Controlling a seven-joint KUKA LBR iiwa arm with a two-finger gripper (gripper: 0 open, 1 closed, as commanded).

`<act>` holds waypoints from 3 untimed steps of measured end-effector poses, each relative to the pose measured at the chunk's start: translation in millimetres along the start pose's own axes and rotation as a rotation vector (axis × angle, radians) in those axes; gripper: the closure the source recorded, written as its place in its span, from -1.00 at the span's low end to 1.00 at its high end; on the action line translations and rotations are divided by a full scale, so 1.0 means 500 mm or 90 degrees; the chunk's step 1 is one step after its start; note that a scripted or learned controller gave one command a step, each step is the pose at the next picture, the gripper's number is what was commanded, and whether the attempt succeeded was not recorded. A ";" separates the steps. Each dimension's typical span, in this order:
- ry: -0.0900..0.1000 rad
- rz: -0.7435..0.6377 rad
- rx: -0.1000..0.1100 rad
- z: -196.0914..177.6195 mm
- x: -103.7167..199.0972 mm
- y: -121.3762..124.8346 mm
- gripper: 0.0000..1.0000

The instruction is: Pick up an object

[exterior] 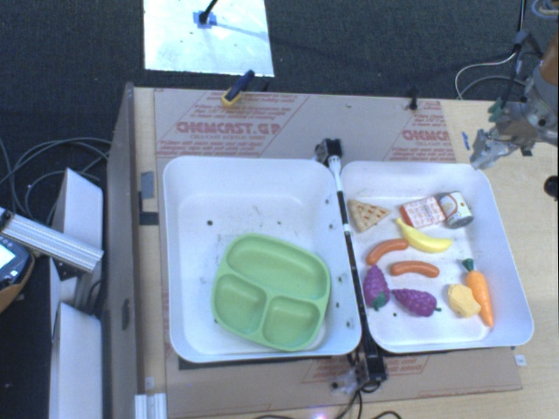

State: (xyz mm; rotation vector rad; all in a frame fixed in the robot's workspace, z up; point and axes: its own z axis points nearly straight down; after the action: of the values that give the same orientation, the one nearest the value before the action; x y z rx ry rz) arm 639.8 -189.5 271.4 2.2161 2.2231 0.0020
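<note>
Nearest, the right bin (507, 260) holds untouched toy food: carrot (479, 293), grapes (416, 301), sausages (413, 269), banana (423, 237), can (454, 209). Farther off, the gripper (486, 151) hovers beyond the bin's far right corner; whether it is apart or together I cannot tell. Nothing is picked yet, so the whole grasp remains.

A robotics lab. Two white bins (262, 177) sit on a protective-film bench sheet (288, 125). Loose cables (35, 160) trail left of it.

Two shallow white plastic bins sit side by side. The left bin (188, 234), farther from the pincer (486, 150), holds one green divided plastic tray (272, 291). The right bin (507, 321), just below the pincer, holds two orange toy sausages (387, 250), two purple grape bunches (376, 285), one yellow banana (423, 238), one orange carrot (479, 296), one tan waffle wedge (368, 214), one small can (454, 209), one red-and-white packet (422, 211) and one yellow lumpy toy (462, 301).
</note>
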 end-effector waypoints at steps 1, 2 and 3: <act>0.002 0.001 0.005 0.308 0.045 -0.149 -1.00; 0.001 -0.001 -0.002 0.244 0.127 0.009 -1.00; 0.000 0.001 0.002 0.294 0.120 -0.059 -1.00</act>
State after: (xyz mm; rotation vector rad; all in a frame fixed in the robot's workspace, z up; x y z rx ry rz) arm 610.5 -129.8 124.1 2.2191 2.2230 -0.0001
